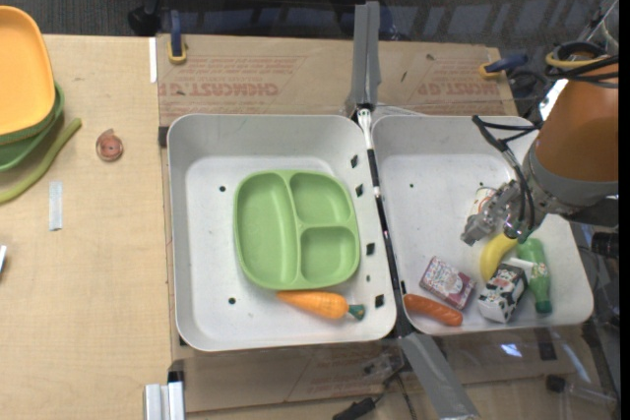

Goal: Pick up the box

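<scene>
While the tool (489, 223) hangs low over the right bin (433, 152), the box (446, 281), pink and white, lies flat near that bin's front edge, down and to the left of the tool and apart from it. Long axis of the box runs slantwise, from upper left to lower right. A banana (495, 255) sits between the two, just under the tool. Arm (581, 148) reaches in over the bin's right edge, wrist bent down and leftward. Tool state: cannot tell, nothing visibly gripped. Judgement: tool must shift toward the front-left corner
</scene>
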You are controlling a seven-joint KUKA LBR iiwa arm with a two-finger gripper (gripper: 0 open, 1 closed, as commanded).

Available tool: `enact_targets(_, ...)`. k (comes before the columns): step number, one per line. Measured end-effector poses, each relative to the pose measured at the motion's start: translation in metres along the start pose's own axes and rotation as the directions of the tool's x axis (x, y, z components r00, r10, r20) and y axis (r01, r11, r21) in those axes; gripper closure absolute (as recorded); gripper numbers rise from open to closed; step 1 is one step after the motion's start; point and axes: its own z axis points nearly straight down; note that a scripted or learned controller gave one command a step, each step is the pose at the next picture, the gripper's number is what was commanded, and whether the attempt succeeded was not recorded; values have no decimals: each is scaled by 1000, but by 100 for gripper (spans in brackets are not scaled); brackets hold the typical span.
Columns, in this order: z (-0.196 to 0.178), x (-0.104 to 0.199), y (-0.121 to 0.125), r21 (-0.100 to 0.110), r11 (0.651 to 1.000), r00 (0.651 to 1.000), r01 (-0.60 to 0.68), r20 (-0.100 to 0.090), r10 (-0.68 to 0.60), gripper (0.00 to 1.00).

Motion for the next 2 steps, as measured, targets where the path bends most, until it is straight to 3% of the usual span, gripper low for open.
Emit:
enact_targets(1,0,0,0,0,1000,1000,0,0,0,0)
enact_targets(2,-11,4,-12,0,999,999,-48,-1,48,0)
